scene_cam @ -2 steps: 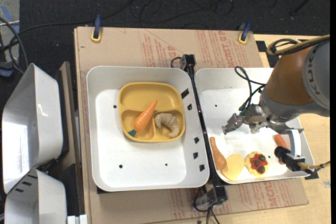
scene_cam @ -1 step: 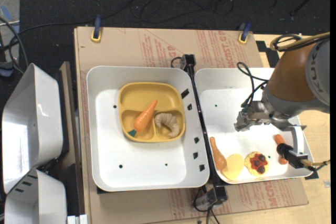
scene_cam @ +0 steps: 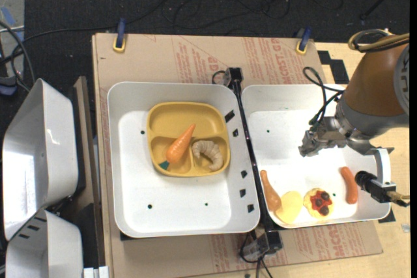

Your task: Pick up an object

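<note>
Nearest the camera, along the lower edge of the right bin [scene_cam: 287,101], lies a row of small toy foods: a slim orange drumstick-like piece [scene_cam: 270,189] at the left, a pale yellow round piece [scene_cam: 291,205] touching its lower end, a small pizza-like disc [scene_cam: 319,202] with red and dark spots just beside that, and an orange-red sausage [scene_cam: 350,184] further right, apart from the disc. Any of these could serve as the object to pick up.

The gripper [scene_cam: 313,142] hangs in the middle right of the frame, over bare bin floor, above the row and touching none of it. Its dark fingers are too small and shadowed to read, so whether they are spread or pressed together cannot be told; nothing is seen between them.

In the left bin [scene_cam: 124,159] sits a yellow divided plate [scene_cam: 189,117] holding a toy carrot [scene_cam: 180,144] and a pale shrimp-like piece [scene_cam: 209,152], each in its own compartment. These are well apart from the gripper and are poorer choices.

The step in hand looks like the approach before a grasp. To do it well, the arm should pick one isolated target rather than the crowded pair at lower left. The sausage seems best: it lies free on the floor with room on both long sides. The fingers should straddle its narrow width, crosswise to its length, and descend straight down at its middle. The bin's lower right wall and a black fitting [scene_cam: 373,184] close by leave little margin there.
</note>
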Tool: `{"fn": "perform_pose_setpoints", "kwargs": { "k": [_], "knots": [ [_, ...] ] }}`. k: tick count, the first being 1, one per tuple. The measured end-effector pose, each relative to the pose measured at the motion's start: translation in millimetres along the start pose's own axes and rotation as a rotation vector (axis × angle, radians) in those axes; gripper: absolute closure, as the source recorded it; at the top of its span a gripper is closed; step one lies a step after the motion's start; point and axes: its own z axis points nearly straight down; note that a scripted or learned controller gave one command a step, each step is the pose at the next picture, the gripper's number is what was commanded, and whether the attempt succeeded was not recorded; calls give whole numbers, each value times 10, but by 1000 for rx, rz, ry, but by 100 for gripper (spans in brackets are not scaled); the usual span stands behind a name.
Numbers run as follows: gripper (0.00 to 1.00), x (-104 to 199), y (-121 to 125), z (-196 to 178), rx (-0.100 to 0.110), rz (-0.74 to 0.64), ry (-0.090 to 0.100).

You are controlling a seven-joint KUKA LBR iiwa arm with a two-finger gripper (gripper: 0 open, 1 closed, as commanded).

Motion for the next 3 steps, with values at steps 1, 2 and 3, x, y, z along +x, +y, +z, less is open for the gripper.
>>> {"fn": "perform_pose_setpoints", "kwargs": {
  "k": [1,2,3],
  "knots": [
    [100,90,-19,-478,-3,-3,-1],
    [100,90,-9,-995,-3,-3,-1],
    [100,527,-22,-988,1,-5,0]
  ]
}}
